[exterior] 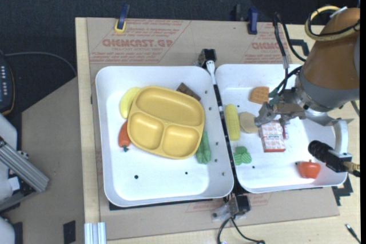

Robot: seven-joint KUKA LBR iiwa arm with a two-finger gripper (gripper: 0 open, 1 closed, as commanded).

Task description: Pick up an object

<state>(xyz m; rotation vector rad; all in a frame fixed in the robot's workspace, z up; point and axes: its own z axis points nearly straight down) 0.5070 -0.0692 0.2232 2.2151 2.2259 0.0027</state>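
The gripper (273, 114) hangs low over the right bin (251, 177), just above a red and white packet (273, 138) that lies flat on the bin floor; whether its fingers are spread or pressed together cannot be told, and nothing is seen between them. Near it lie a tan round piece (247, 122), an orange cracker (259, 94), a corn cob (231, 121), a green toy (241, 155) and a tomato (309, 168). The left bin (148, 186) holds a yellow divided tray (164, 122).
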